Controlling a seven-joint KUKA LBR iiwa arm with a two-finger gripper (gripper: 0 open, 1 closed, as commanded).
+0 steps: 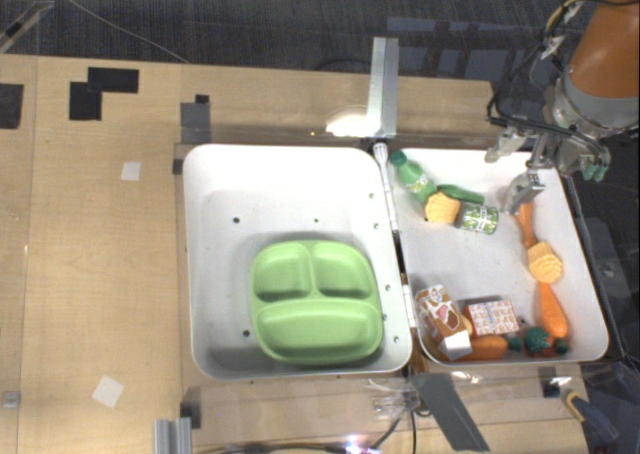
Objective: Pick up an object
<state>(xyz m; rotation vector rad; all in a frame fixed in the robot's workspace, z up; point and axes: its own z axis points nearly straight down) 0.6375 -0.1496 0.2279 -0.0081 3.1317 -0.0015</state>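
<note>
The right bin point(588, 272) holds several toy foods. A green bottle point(411, 175), a yellow piece point(441, 208) and a green can point(478, 219) lie near its far left. An orange carrot point(526, 225), a yellow waffle piece point(545, 263) and a second carrot point(552, 311) run along its right side. At the near edge sit a snack packet point(440, 311), a pink box point(493, 317) and a broccoli piece point(540, 341). My gripper point(527, 185) hangs over the bin's far right corner, just above the upper carrot, with nothing seen in it.
The left bin point(230, 212) holds a green divided plate point(316, 300) toward its near side. A metal post point(384, 87) stands behind the wall between the bins. Cables point(520, 72) trail from the arm's wrist at the far right.
</note>
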